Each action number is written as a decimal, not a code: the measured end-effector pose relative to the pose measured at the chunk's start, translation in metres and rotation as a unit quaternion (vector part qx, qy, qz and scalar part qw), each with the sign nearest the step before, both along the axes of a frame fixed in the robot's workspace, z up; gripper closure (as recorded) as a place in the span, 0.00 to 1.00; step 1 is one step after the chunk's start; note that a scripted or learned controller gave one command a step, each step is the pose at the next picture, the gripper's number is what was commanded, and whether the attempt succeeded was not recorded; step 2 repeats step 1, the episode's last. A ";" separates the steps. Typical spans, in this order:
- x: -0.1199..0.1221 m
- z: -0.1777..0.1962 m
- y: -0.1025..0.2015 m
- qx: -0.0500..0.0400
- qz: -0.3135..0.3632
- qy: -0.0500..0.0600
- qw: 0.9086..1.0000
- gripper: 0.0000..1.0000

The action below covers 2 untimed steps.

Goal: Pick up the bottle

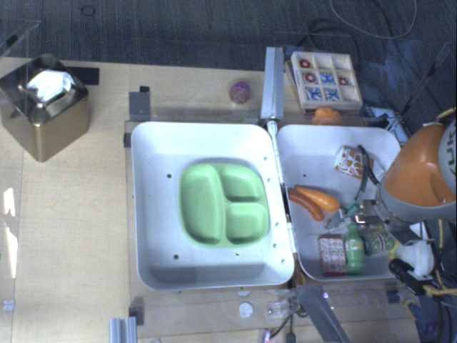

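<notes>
Hand (359,220), grip state indiscernible, directly above the green bottle (354,250) in the right bin (314,152), beside a carrot (314,201).

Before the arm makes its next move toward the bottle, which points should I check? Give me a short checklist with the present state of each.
1. Green bottle located in the right bin: ok.
2. Gripper above the bottle: ok, it is just behind it.
3. Finger opening: cannot tell.
4. Bottle free of neighbours: not ok; a red packet and a can lie against its sides.
5. Orange carrot toy clear of the bottle: ok.
</notes>
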<state>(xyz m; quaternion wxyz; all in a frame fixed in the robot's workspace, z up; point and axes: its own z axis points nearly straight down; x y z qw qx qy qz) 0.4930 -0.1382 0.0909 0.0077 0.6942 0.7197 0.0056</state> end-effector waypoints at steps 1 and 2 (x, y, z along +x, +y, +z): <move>0.004 0.013 -0.001 -0.002 0.001 -0.005 1.000 1.00; 0.004 0.013 -0.001 -0.002 0.001 -0.005 1.000 1.00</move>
